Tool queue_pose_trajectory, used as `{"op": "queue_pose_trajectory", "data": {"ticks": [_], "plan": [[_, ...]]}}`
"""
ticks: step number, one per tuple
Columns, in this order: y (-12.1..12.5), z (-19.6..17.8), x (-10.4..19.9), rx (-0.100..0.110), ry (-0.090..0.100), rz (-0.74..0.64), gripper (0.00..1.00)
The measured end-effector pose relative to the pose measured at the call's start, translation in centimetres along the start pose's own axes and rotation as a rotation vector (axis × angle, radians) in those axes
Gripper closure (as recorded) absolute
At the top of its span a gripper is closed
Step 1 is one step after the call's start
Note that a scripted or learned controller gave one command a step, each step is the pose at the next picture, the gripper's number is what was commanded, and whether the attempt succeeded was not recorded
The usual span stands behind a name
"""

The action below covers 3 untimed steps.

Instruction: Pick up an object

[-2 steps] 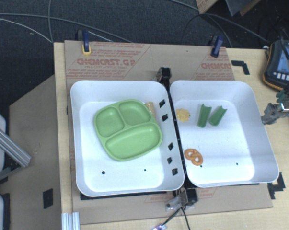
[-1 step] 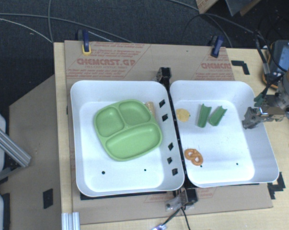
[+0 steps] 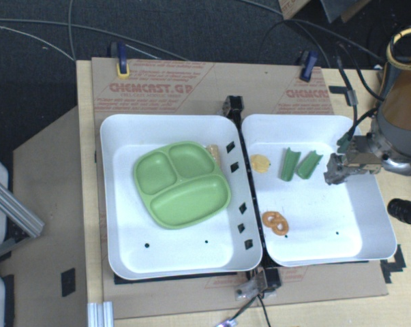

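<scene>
A robotics lab: clamped board (image 3: 191, 80), loose cables (image 3: 75, 19), white bins (image 3: 116, 182).

Two white bins sit side by side, the right bin (image 3: 369, 240) under the gripper (image 3: 336, 171) and the left bin (image 3: 120, 203) farther from it. Just beside the gripper lie two green pieces (image 3: 289, 163) (image 3: 309, 164), with one yellow round piece (image 3: 260, 163) beyond them and one orange pretzel (image 3: 275, 222) near the divider, four small items altogether. The far bin holds one green divided plate (image 3: 181, 184), with one small tan piece (image 3: 212, 152) at its edge.
</scene>
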<state>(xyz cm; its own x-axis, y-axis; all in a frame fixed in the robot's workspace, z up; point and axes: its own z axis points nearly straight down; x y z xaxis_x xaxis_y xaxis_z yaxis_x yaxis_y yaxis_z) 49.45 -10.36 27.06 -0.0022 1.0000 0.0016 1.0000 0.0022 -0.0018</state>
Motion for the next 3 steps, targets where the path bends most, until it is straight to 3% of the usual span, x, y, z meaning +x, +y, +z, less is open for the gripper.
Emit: {"op": "queue_pose_trajectory", "data": {"ticks": [1, 3], "plan": [[-0.8, 1.4, 5.9, 0.001, 0.001, -0.001, 1.00], [0.0, 3.0, 17.0, -0.001, 0.000, -0.003, 1.00]]}}
